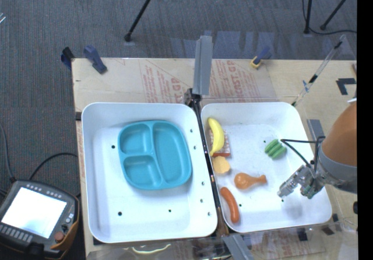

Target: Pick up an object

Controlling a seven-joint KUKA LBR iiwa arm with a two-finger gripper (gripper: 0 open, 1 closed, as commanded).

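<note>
**Inspector:** Two white bins sit side by side on the desk [145,81]. The right bin [291,114] carries the candidates: a banana [216,134] against its left wall, a pale yellow food piece [221,164] just below the banana, an orange drumstick-shaped toy [249,181] near the bin's middle, a sausage-shaped piece [231,204] toward its lower left, and a green ridged item [274,148] toward its upper right. The left bin [96,136] holds a blue divided plate [155,154].

**Supervisor:** And the end effector?

**Inspector:** The end effector [296,186] hangs over the right bin's lower right area, on bare floor, apart from every item. Nothing is between its parts. Whether it stands apart or together, I cannot tell; it is too blurred.

**Supervisor:** Risks?

**Inspector:** In my judgement, a descent here closes on nothing, since no object lies beneath it. The drumstick toy is nearest; its rounded body could roll or squirt out of a pinch. The banana and the pale piece crowd the left wall, so a reach there may strike the wall or nudge a neighbour.

**Supervisor:** Obstructions?

**Inspector:** A dark cable [297,143] loops near the green item and could snag.
</note>
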